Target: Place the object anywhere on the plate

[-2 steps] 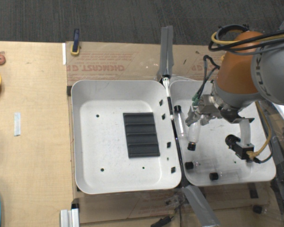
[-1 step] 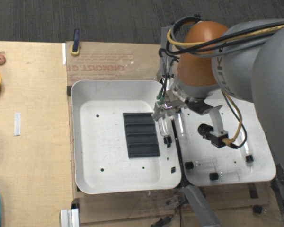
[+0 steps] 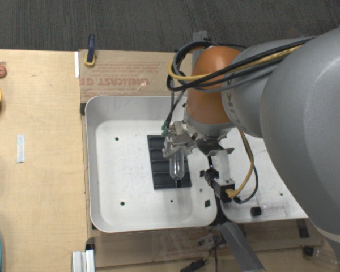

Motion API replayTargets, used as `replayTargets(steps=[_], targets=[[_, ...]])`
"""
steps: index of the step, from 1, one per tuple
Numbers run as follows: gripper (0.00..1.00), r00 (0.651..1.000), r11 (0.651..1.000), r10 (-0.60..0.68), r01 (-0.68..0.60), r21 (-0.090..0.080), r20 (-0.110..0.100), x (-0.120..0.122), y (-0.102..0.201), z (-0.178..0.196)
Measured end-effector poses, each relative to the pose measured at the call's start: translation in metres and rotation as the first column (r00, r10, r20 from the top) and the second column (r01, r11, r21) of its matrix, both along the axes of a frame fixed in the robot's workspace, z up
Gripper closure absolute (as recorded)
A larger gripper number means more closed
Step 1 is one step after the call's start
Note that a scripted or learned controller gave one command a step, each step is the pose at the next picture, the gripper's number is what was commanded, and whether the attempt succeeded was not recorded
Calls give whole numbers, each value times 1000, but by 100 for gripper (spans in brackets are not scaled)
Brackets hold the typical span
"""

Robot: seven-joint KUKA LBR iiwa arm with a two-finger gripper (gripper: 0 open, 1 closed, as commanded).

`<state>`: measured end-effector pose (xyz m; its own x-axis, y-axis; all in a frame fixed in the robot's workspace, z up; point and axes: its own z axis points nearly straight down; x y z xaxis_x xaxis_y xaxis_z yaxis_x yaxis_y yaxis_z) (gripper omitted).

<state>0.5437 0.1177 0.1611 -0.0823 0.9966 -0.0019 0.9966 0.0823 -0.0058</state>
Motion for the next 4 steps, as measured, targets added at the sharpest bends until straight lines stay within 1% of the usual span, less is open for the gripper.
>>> replayTargets(steps=[1,2,3,4], targets=[[100,942,942,336,-336,0,3,19,-6,131],[100,833,833,553,-553,2,1,-6,43,97],[100,699,699,715,-715,3,2,6,42,47],[100,555,555,832,-832,1,6,24,58,57]])
